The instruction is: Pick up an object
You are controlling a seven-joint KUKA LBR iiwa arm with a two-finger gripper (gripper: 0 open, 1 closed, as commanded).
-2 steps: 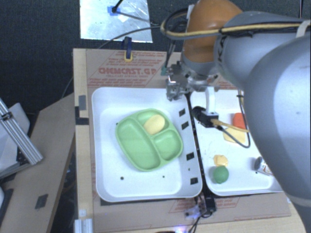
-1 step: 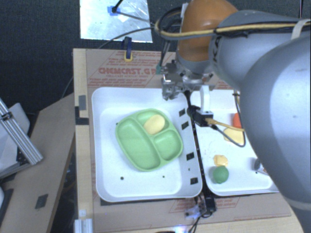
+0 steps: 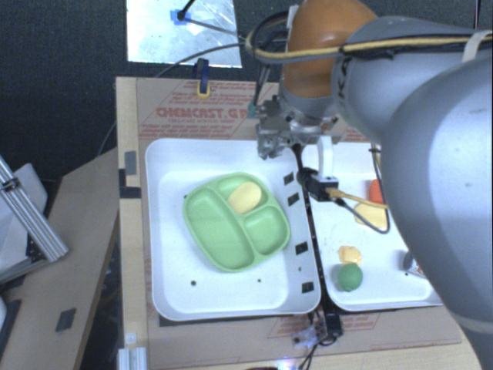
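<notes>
Grey and orange, our arm is reaching in from the right, hanging its end effector (image 3: 296,141) over the divider between two white bins (image 3: 166,206). We cannot tell its state. Candidates are lying apart: a yellow piece (image 3: 246,197) in the green divided tray (image 3: 231,241), a green ball (image 3: 350,277) in the right bin.

A single camera sits fixed above the bench (image 3: 192,106) and looks down at a slant on both bins, from fairly near. The left bin (image 3: 166,230) lies whole in frame, left of and below the gripper (image 3: 296,141); the right bin (image 3: 385,295), right of and below it, is partly covered by the arm (image 3: 431,129), which enters from the right and looms close to the lens.
</notes>
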